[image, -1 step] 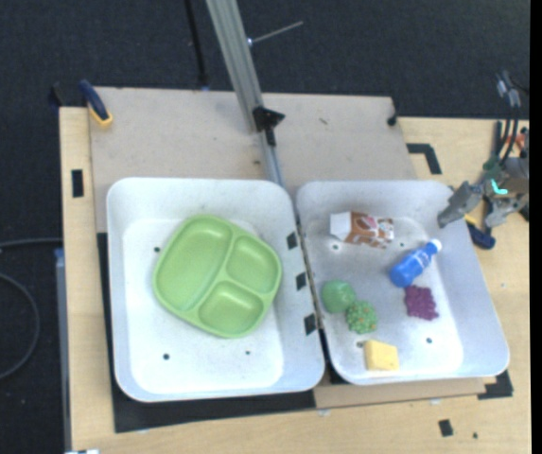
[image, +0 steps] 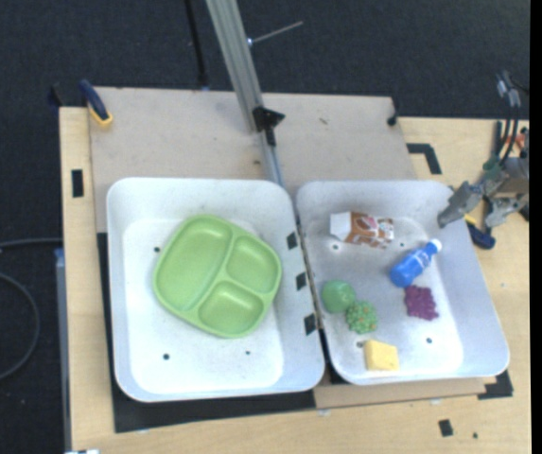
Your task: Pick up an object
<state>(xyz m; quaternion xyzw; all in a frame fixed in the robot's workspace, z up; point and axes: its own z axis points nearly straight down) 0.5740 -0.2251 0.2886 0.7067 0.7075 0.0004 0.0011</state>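
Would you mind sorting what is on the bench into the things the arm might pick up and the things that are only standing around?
For the job: gripper; blue bottle; small carton; purple grapes; green ball; green broccoli; yellow block.

Just there: green divided plate in the left bin; right bin; metal pole.
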